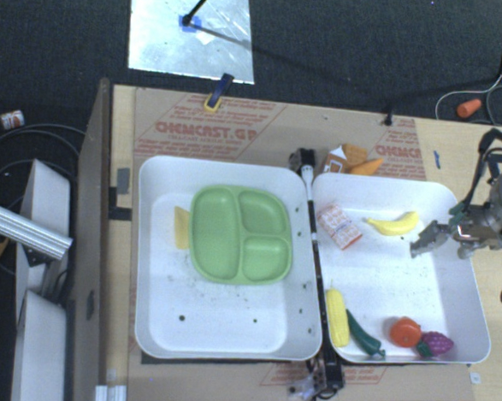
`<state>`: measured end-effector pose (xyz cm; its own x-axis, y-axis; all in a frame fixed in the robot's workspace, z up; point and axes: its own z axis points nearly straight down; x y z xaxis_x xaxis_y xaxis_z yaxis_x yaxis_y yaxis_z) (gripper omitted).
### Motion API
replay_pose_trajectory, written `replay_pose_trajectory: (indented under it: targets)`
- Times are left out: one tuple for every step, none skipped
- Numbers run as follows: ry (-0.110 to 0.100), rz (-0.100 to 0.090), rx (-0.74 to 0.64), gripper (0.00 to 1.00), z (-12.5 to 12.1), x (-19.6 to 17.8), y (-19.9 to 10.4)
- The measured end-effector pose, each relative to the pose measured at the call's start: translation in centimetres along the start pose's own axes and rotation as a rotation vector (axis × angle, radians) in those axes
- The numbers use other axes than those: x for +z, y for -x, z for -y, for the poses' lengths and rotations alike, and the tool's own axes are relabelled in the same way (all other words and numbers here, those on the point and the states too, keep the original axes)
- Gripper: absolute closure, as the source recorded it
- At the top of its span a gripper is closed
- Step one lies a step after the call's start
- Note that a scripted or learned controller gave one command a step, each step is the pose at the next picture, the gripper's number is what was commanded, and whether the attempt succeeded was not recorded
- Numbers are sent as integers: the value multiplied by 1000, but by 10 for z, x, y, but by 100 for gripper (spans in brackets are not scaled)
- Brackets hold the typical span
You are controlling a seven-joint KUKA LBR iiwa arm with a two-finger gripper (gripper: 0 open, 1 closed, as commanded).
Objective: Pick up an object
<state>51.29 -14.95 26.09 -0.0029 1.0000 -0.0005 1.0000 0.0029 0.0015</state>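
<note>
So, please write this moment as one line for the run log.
gripper: over right bin, nothing visibly held | nearest: toy banana | also in bin: corn cob, tomato, grapes | left bin: green divided plate

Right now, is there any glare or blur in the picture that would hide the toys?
Camera view: glare sits on the foil sheet beyond the bench; bins evenly lit, soft shadows. Banana and corn cob read sharp; the claw looks slightly soft.

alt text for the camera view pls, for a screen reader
The gripper hovers over the right bin, near a banana; that bin also holds a pink-and-white packet, corn, a green vegetable, a tomato and purple grapes. The left bin holds a green divided plate partly covering a yellow piece.
</note>
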Motion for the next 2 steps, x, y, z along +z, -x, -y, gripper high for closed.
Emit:
replay_pose_trajectory:
  targets:
    - [-1, 1, 3, 0, -37, 63, 40]
    - [2, 0, -6, 0, -104, 162, 18]
